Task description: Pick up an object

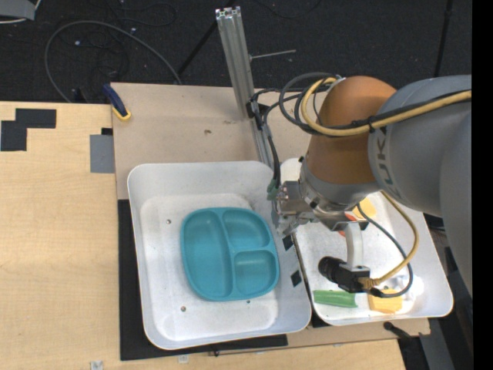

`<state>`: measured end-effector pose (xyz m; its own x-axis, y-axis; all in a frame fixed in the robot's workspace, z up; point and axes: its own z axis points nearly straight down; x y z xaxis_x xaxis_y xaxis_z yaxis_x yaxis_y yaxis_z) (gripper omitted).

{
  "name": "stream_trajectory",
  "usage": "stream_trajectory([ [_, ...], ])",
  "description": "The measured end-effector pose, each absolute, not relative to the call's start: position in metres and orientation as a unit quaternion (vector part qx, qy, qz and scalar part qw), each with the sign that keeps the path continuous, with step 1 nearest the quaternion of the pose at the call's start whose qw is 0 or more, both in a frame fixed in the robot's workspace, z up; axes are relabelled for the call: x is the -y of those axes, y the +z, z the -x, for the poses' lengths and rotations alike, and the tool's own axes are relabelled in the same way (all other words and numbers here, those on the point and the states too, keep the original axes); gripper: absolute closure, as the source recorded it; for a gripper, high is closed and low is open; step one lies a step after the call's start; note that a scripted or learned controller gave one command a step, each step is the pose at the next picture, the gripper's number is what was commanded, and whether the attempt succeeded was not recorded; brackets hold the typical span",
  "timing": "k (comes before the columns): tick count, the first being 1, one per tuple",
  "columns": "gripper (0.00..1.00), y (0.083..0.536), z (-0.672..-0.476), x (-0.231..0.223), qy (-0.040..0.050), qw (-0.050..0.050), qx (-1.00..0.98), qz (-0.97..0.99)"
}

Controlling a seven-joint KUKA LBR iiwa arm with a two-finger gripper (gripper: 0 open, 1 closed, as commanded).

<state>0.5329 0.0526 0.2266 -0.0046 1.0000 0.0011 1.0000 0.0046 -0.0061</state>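
1. Green flat bar (335, 298) lies at the near end of the right bin (427, 284). It is closer to the camera than the gripper and off toward the arm's side of it.
2. Yellow piece (385, 304) sits just beside the green flat bar, farther out from the gripper, by the same near rim.
3. Gripper (286, 218) hangs low over the seam where the two bins meet, under the orange band of the arm (350, 141). The wrist covers it from above, so I cannot tell whether it is spread or pressed together.
4. Teal divided plate (229, 253) lies flat in the left bin (154, 284), just beside the gripper on the side away from the arm. Whether its edge touches the gripper cannot be told.
5. Orange-red scrap (356, 216) peeks out from under the wrist in the right bin, on the gripper's arm side, too hidden to name.
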Motion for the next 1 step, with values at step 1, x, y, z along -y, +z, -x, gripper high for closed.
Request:
stream_trajectory([
  [1, 1.00, 0.2362, -0.5295, -0.1076, 0.0011, 0.001, 0.709, 0.706],
])
